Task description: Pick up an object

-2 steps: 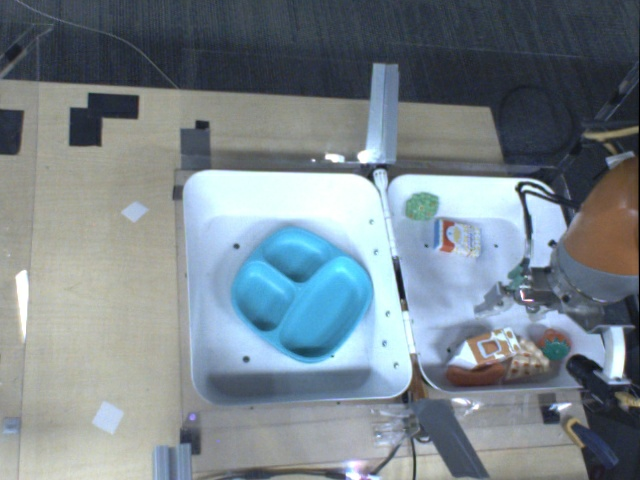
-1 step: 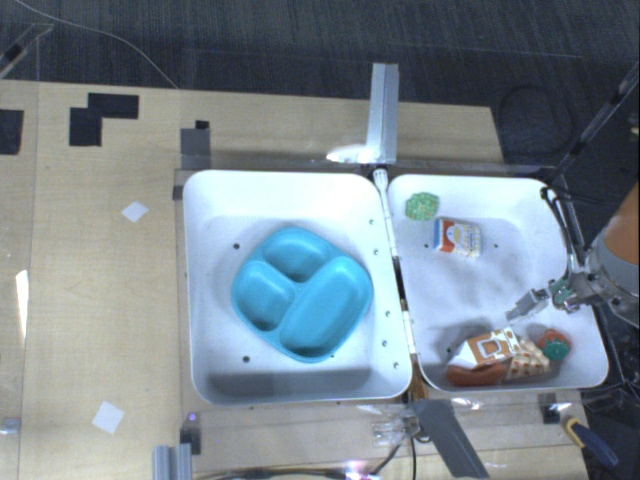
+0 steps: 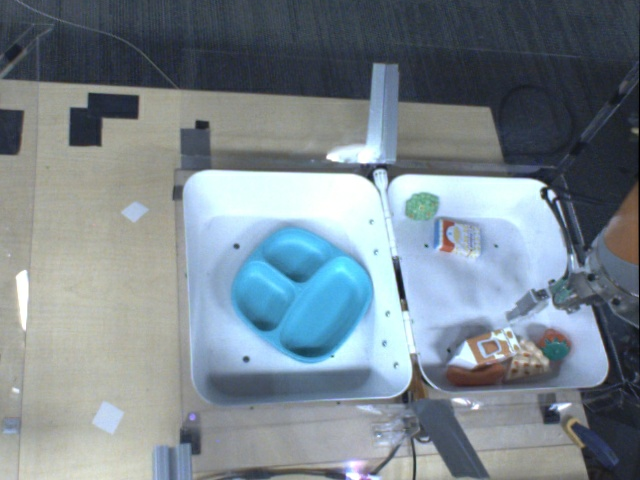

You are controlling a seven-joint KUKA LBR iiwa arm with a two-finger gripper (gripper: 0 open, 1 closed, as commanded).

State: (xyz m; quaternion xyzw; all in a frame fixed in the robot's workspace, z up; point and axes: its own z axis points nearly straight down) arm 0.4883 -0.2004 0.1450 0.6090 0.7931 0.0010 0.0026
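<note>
My gripper hangs over the right side of the right bin, coming in from the right edge. Just below it, a pile lies against the bin's front wall: a small orange-and-white carton, a brown sausage-shaped item, a tan waffle-like piece and a red-orange round item with a green top. Farther back in the same bin are an orange-and-white box and a green round object. None of these objects touches the gripper.
The left bin holds a blue divided plate. A metal post stands behind the divider between the bins. Cables run along the right bin's right rim. Wooden bench surface lies to the left.
</note>
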